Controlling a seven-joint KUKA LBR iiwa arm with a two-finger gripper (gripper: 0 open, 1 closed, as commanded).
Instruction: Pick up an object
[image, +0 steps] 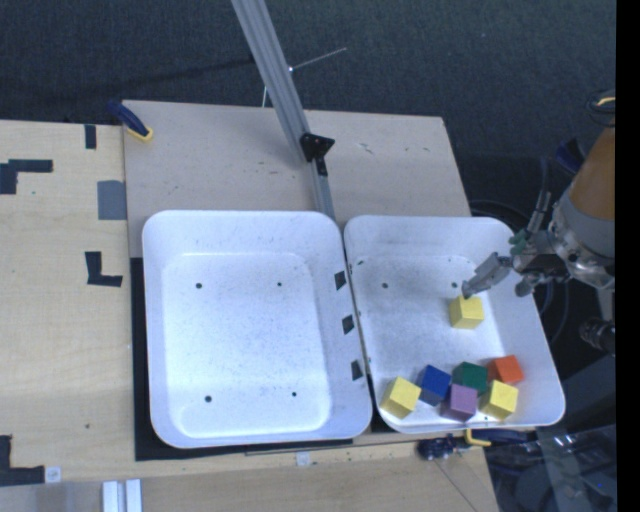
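Arm in from the right, gripper (493, 280) low over the right bin (400, 250), fingers spread wide, nothing between them.

Wrist sits at the bin's right rim with the orange band cut off by the frame edge; fingers slant down and leftward into the bin. One finger (484, 274) ends just above the lone yellow cube (466, 312); whether it touches is hard to make out. The other finger is partly lost against the dark wrist hardware. Lone yellow cube: mid-bin, toward the right wall, apart from the rest. Along the bin's near wall a tight cluster: yellow (402, 396), blue (434, 382), green (469, 376), purple (462, 400), orange (508, 369), another yellow (502, 399). Left bin (240, 330) lies flush against the right bin.
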